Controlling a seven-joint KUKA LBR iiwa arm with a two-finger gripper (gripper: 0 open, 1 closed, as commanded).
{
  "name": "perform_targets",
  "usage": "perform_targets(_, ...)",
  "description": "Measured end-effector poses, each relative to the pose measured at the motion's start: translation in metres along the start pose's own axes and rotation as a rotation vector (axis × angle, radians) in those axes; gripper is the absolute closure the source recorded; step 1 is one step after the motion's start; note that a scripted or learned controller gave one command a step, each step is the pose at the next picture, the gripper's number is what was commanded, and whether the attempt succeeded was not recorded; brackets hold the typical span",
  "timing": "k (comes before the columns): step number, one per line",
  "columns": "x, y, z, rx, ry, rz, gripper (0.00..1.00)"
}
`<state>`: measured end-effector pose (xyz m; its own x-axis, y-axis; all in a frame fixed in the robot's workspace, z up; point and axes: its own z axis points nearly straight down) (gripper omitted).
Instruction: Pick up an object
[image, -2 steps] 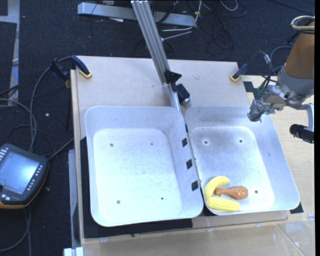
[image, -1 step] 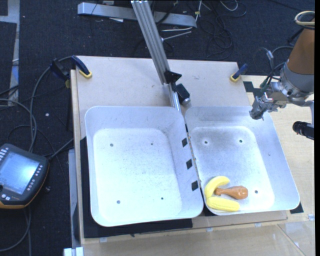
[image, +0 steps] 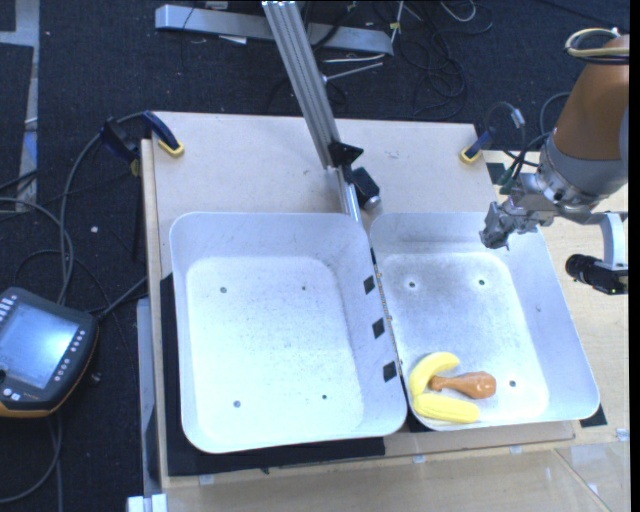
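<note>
Banana (image: 437, 385): we see a yellow toy banana curving around a brown toy drumstick (image: 470, 384) that lies against it.
Location: near front corner of the right bin (image: 555, 300), beside the divider.
End effector (image: 496, 234): above that bin's far edge; we cannot tell its finger state.
Cut off: the arm (image: 592, 110) leaves the frame at right.

Bench: pale wooden board top (image: 260, 165). Directly on it: two shallow white plastic bins, left bin (image: 200, 330) touching right bin (image: 560, 340) alongside.
</note>
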<state>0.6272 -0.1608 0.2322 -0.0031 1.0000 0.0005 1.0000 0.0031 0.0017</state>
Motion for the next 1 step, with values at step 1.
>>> perform_targets(1,0.0502,-0.022,-0.0094,0.0,0.0,-0.001,1.0)
